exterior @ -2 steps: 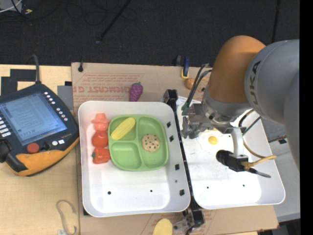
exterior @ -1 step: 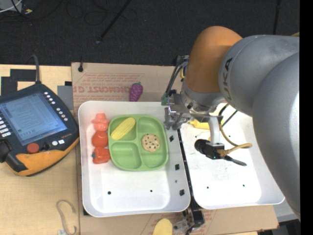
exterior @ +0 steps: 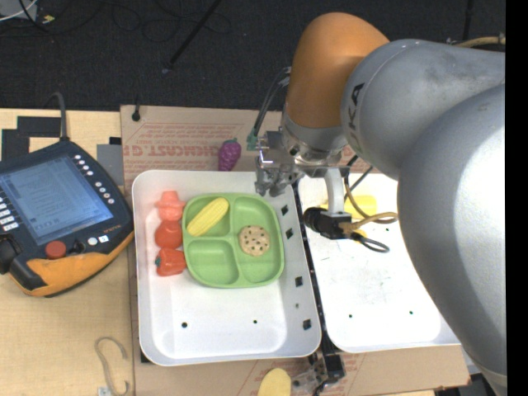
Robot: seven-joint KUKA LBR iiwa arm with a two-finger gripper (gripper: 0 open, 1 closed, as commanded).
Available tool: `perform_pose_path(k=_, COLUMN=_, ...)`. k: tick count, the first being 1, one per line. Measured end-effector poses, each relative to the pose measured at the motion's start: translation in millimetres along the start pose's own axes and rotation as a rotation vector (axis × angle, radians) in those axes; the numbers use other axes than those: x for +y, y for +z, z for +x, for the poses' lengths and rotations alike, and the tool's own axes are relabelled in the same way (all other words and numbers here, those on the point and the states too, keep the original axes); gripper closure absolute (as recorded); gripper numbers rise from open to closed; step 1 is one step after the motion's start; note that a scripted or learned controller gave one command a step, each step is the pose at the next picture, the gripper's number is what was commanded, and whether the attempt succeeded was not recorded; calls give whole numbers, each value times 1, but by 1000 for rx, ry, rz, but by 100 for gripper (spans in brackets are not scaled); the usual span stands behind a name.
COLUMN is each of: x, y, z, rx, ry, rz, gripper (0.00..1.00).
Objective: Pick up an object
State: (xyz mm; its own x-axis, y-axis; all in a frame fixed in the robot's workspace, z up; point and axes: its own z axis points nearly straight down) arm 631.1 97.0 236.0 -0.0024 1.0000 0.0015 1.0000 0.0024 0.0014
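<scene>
Plainly, corn cob (exterior: pixel 206 215) slanting up-right (green tray (exterior: pixel 223 266)); end effector (exterior: pixel 268 176) grip unreadable.

A: What lay beneath? A pale wooden bench (exterior: pixel 58 337); a brown cardboard sheet (exterior: pixel 190 139) upon it.
B: And behind? Dark carpeted floor (exterior: pixel 124 40); loose cables (exterior: pixel 33 2) at the far-left corner.

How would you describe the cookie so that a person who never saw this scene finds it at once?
Look in the left white bin, where a green divided plate lies. The cookie sits in the plate's right compartment. It is round, tan and dotted with dark chips, unlike the yellow corn in the neighbouring compartment and the red toys beside the plate.
</scene>
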Motion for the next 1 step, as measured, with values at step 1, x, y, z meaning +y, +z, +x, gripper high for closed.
perform_pose_path(k=1, x=8, y=-1, z=7, rx=-2, ry=4, rz=2, gripper=100)
